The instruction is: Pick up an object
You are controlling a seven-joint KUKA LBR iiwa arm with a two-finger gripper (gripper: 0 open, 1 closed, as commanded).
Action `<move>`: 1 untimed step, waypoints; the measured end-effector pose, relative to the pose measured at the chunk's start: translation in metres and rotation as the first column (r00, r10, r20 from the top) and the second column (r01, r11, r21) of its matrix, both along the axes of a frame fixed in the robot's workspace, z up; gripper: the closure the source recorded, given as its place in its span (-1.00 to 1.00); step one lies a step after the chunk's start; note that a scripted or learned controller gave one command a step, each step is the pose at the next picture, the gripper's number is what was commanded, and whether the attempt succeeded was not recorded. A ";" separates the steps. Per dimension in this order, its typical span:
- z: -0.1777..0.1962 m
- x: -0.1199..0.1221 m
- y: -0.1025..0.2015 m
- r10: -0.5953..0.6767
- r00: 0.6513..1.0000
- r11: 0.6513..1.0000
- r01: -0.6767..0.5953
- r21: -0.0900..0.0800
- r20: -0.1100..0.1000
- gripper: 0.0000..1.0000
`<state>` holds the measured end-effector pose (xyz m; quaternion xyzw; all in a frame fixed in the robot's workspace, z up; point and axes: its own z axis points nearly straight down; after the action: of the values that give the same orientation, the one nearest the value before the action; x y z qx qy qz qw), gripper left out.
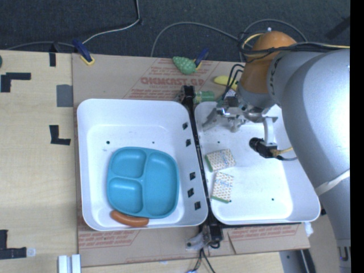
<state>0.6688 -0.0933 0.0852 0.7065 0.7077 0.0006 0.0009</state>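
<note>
My gripper (223,120) hangs over the far left corner of the right bin (284,206), open, with nothing between its fingers. Two small checkered packets lie on that bin's floor below it: one (219,160) near the divider, the other (223,186) just in front of it. Both are apart from the gripper. In the left bin (96,118) a blue divided plate (142,181) lies flat, and an orange sausage (129,219) rests against its front edge.
The grey arm (318,118) covers the right bin's right side. A black cable piece (263,147) hangs off the wrist. Behind the bins, a green object (184,65) and a yellow one (222,79) lie on the cardboard.
</note>
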 end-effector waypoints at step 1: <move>0.001 -0.051 -0.003 -0.001 1.000 1.000 0.001 -0.001 0.000 -1.00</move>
<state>0.6175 -0.0967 0.0861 0.7068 0.7074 0.0001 0.0012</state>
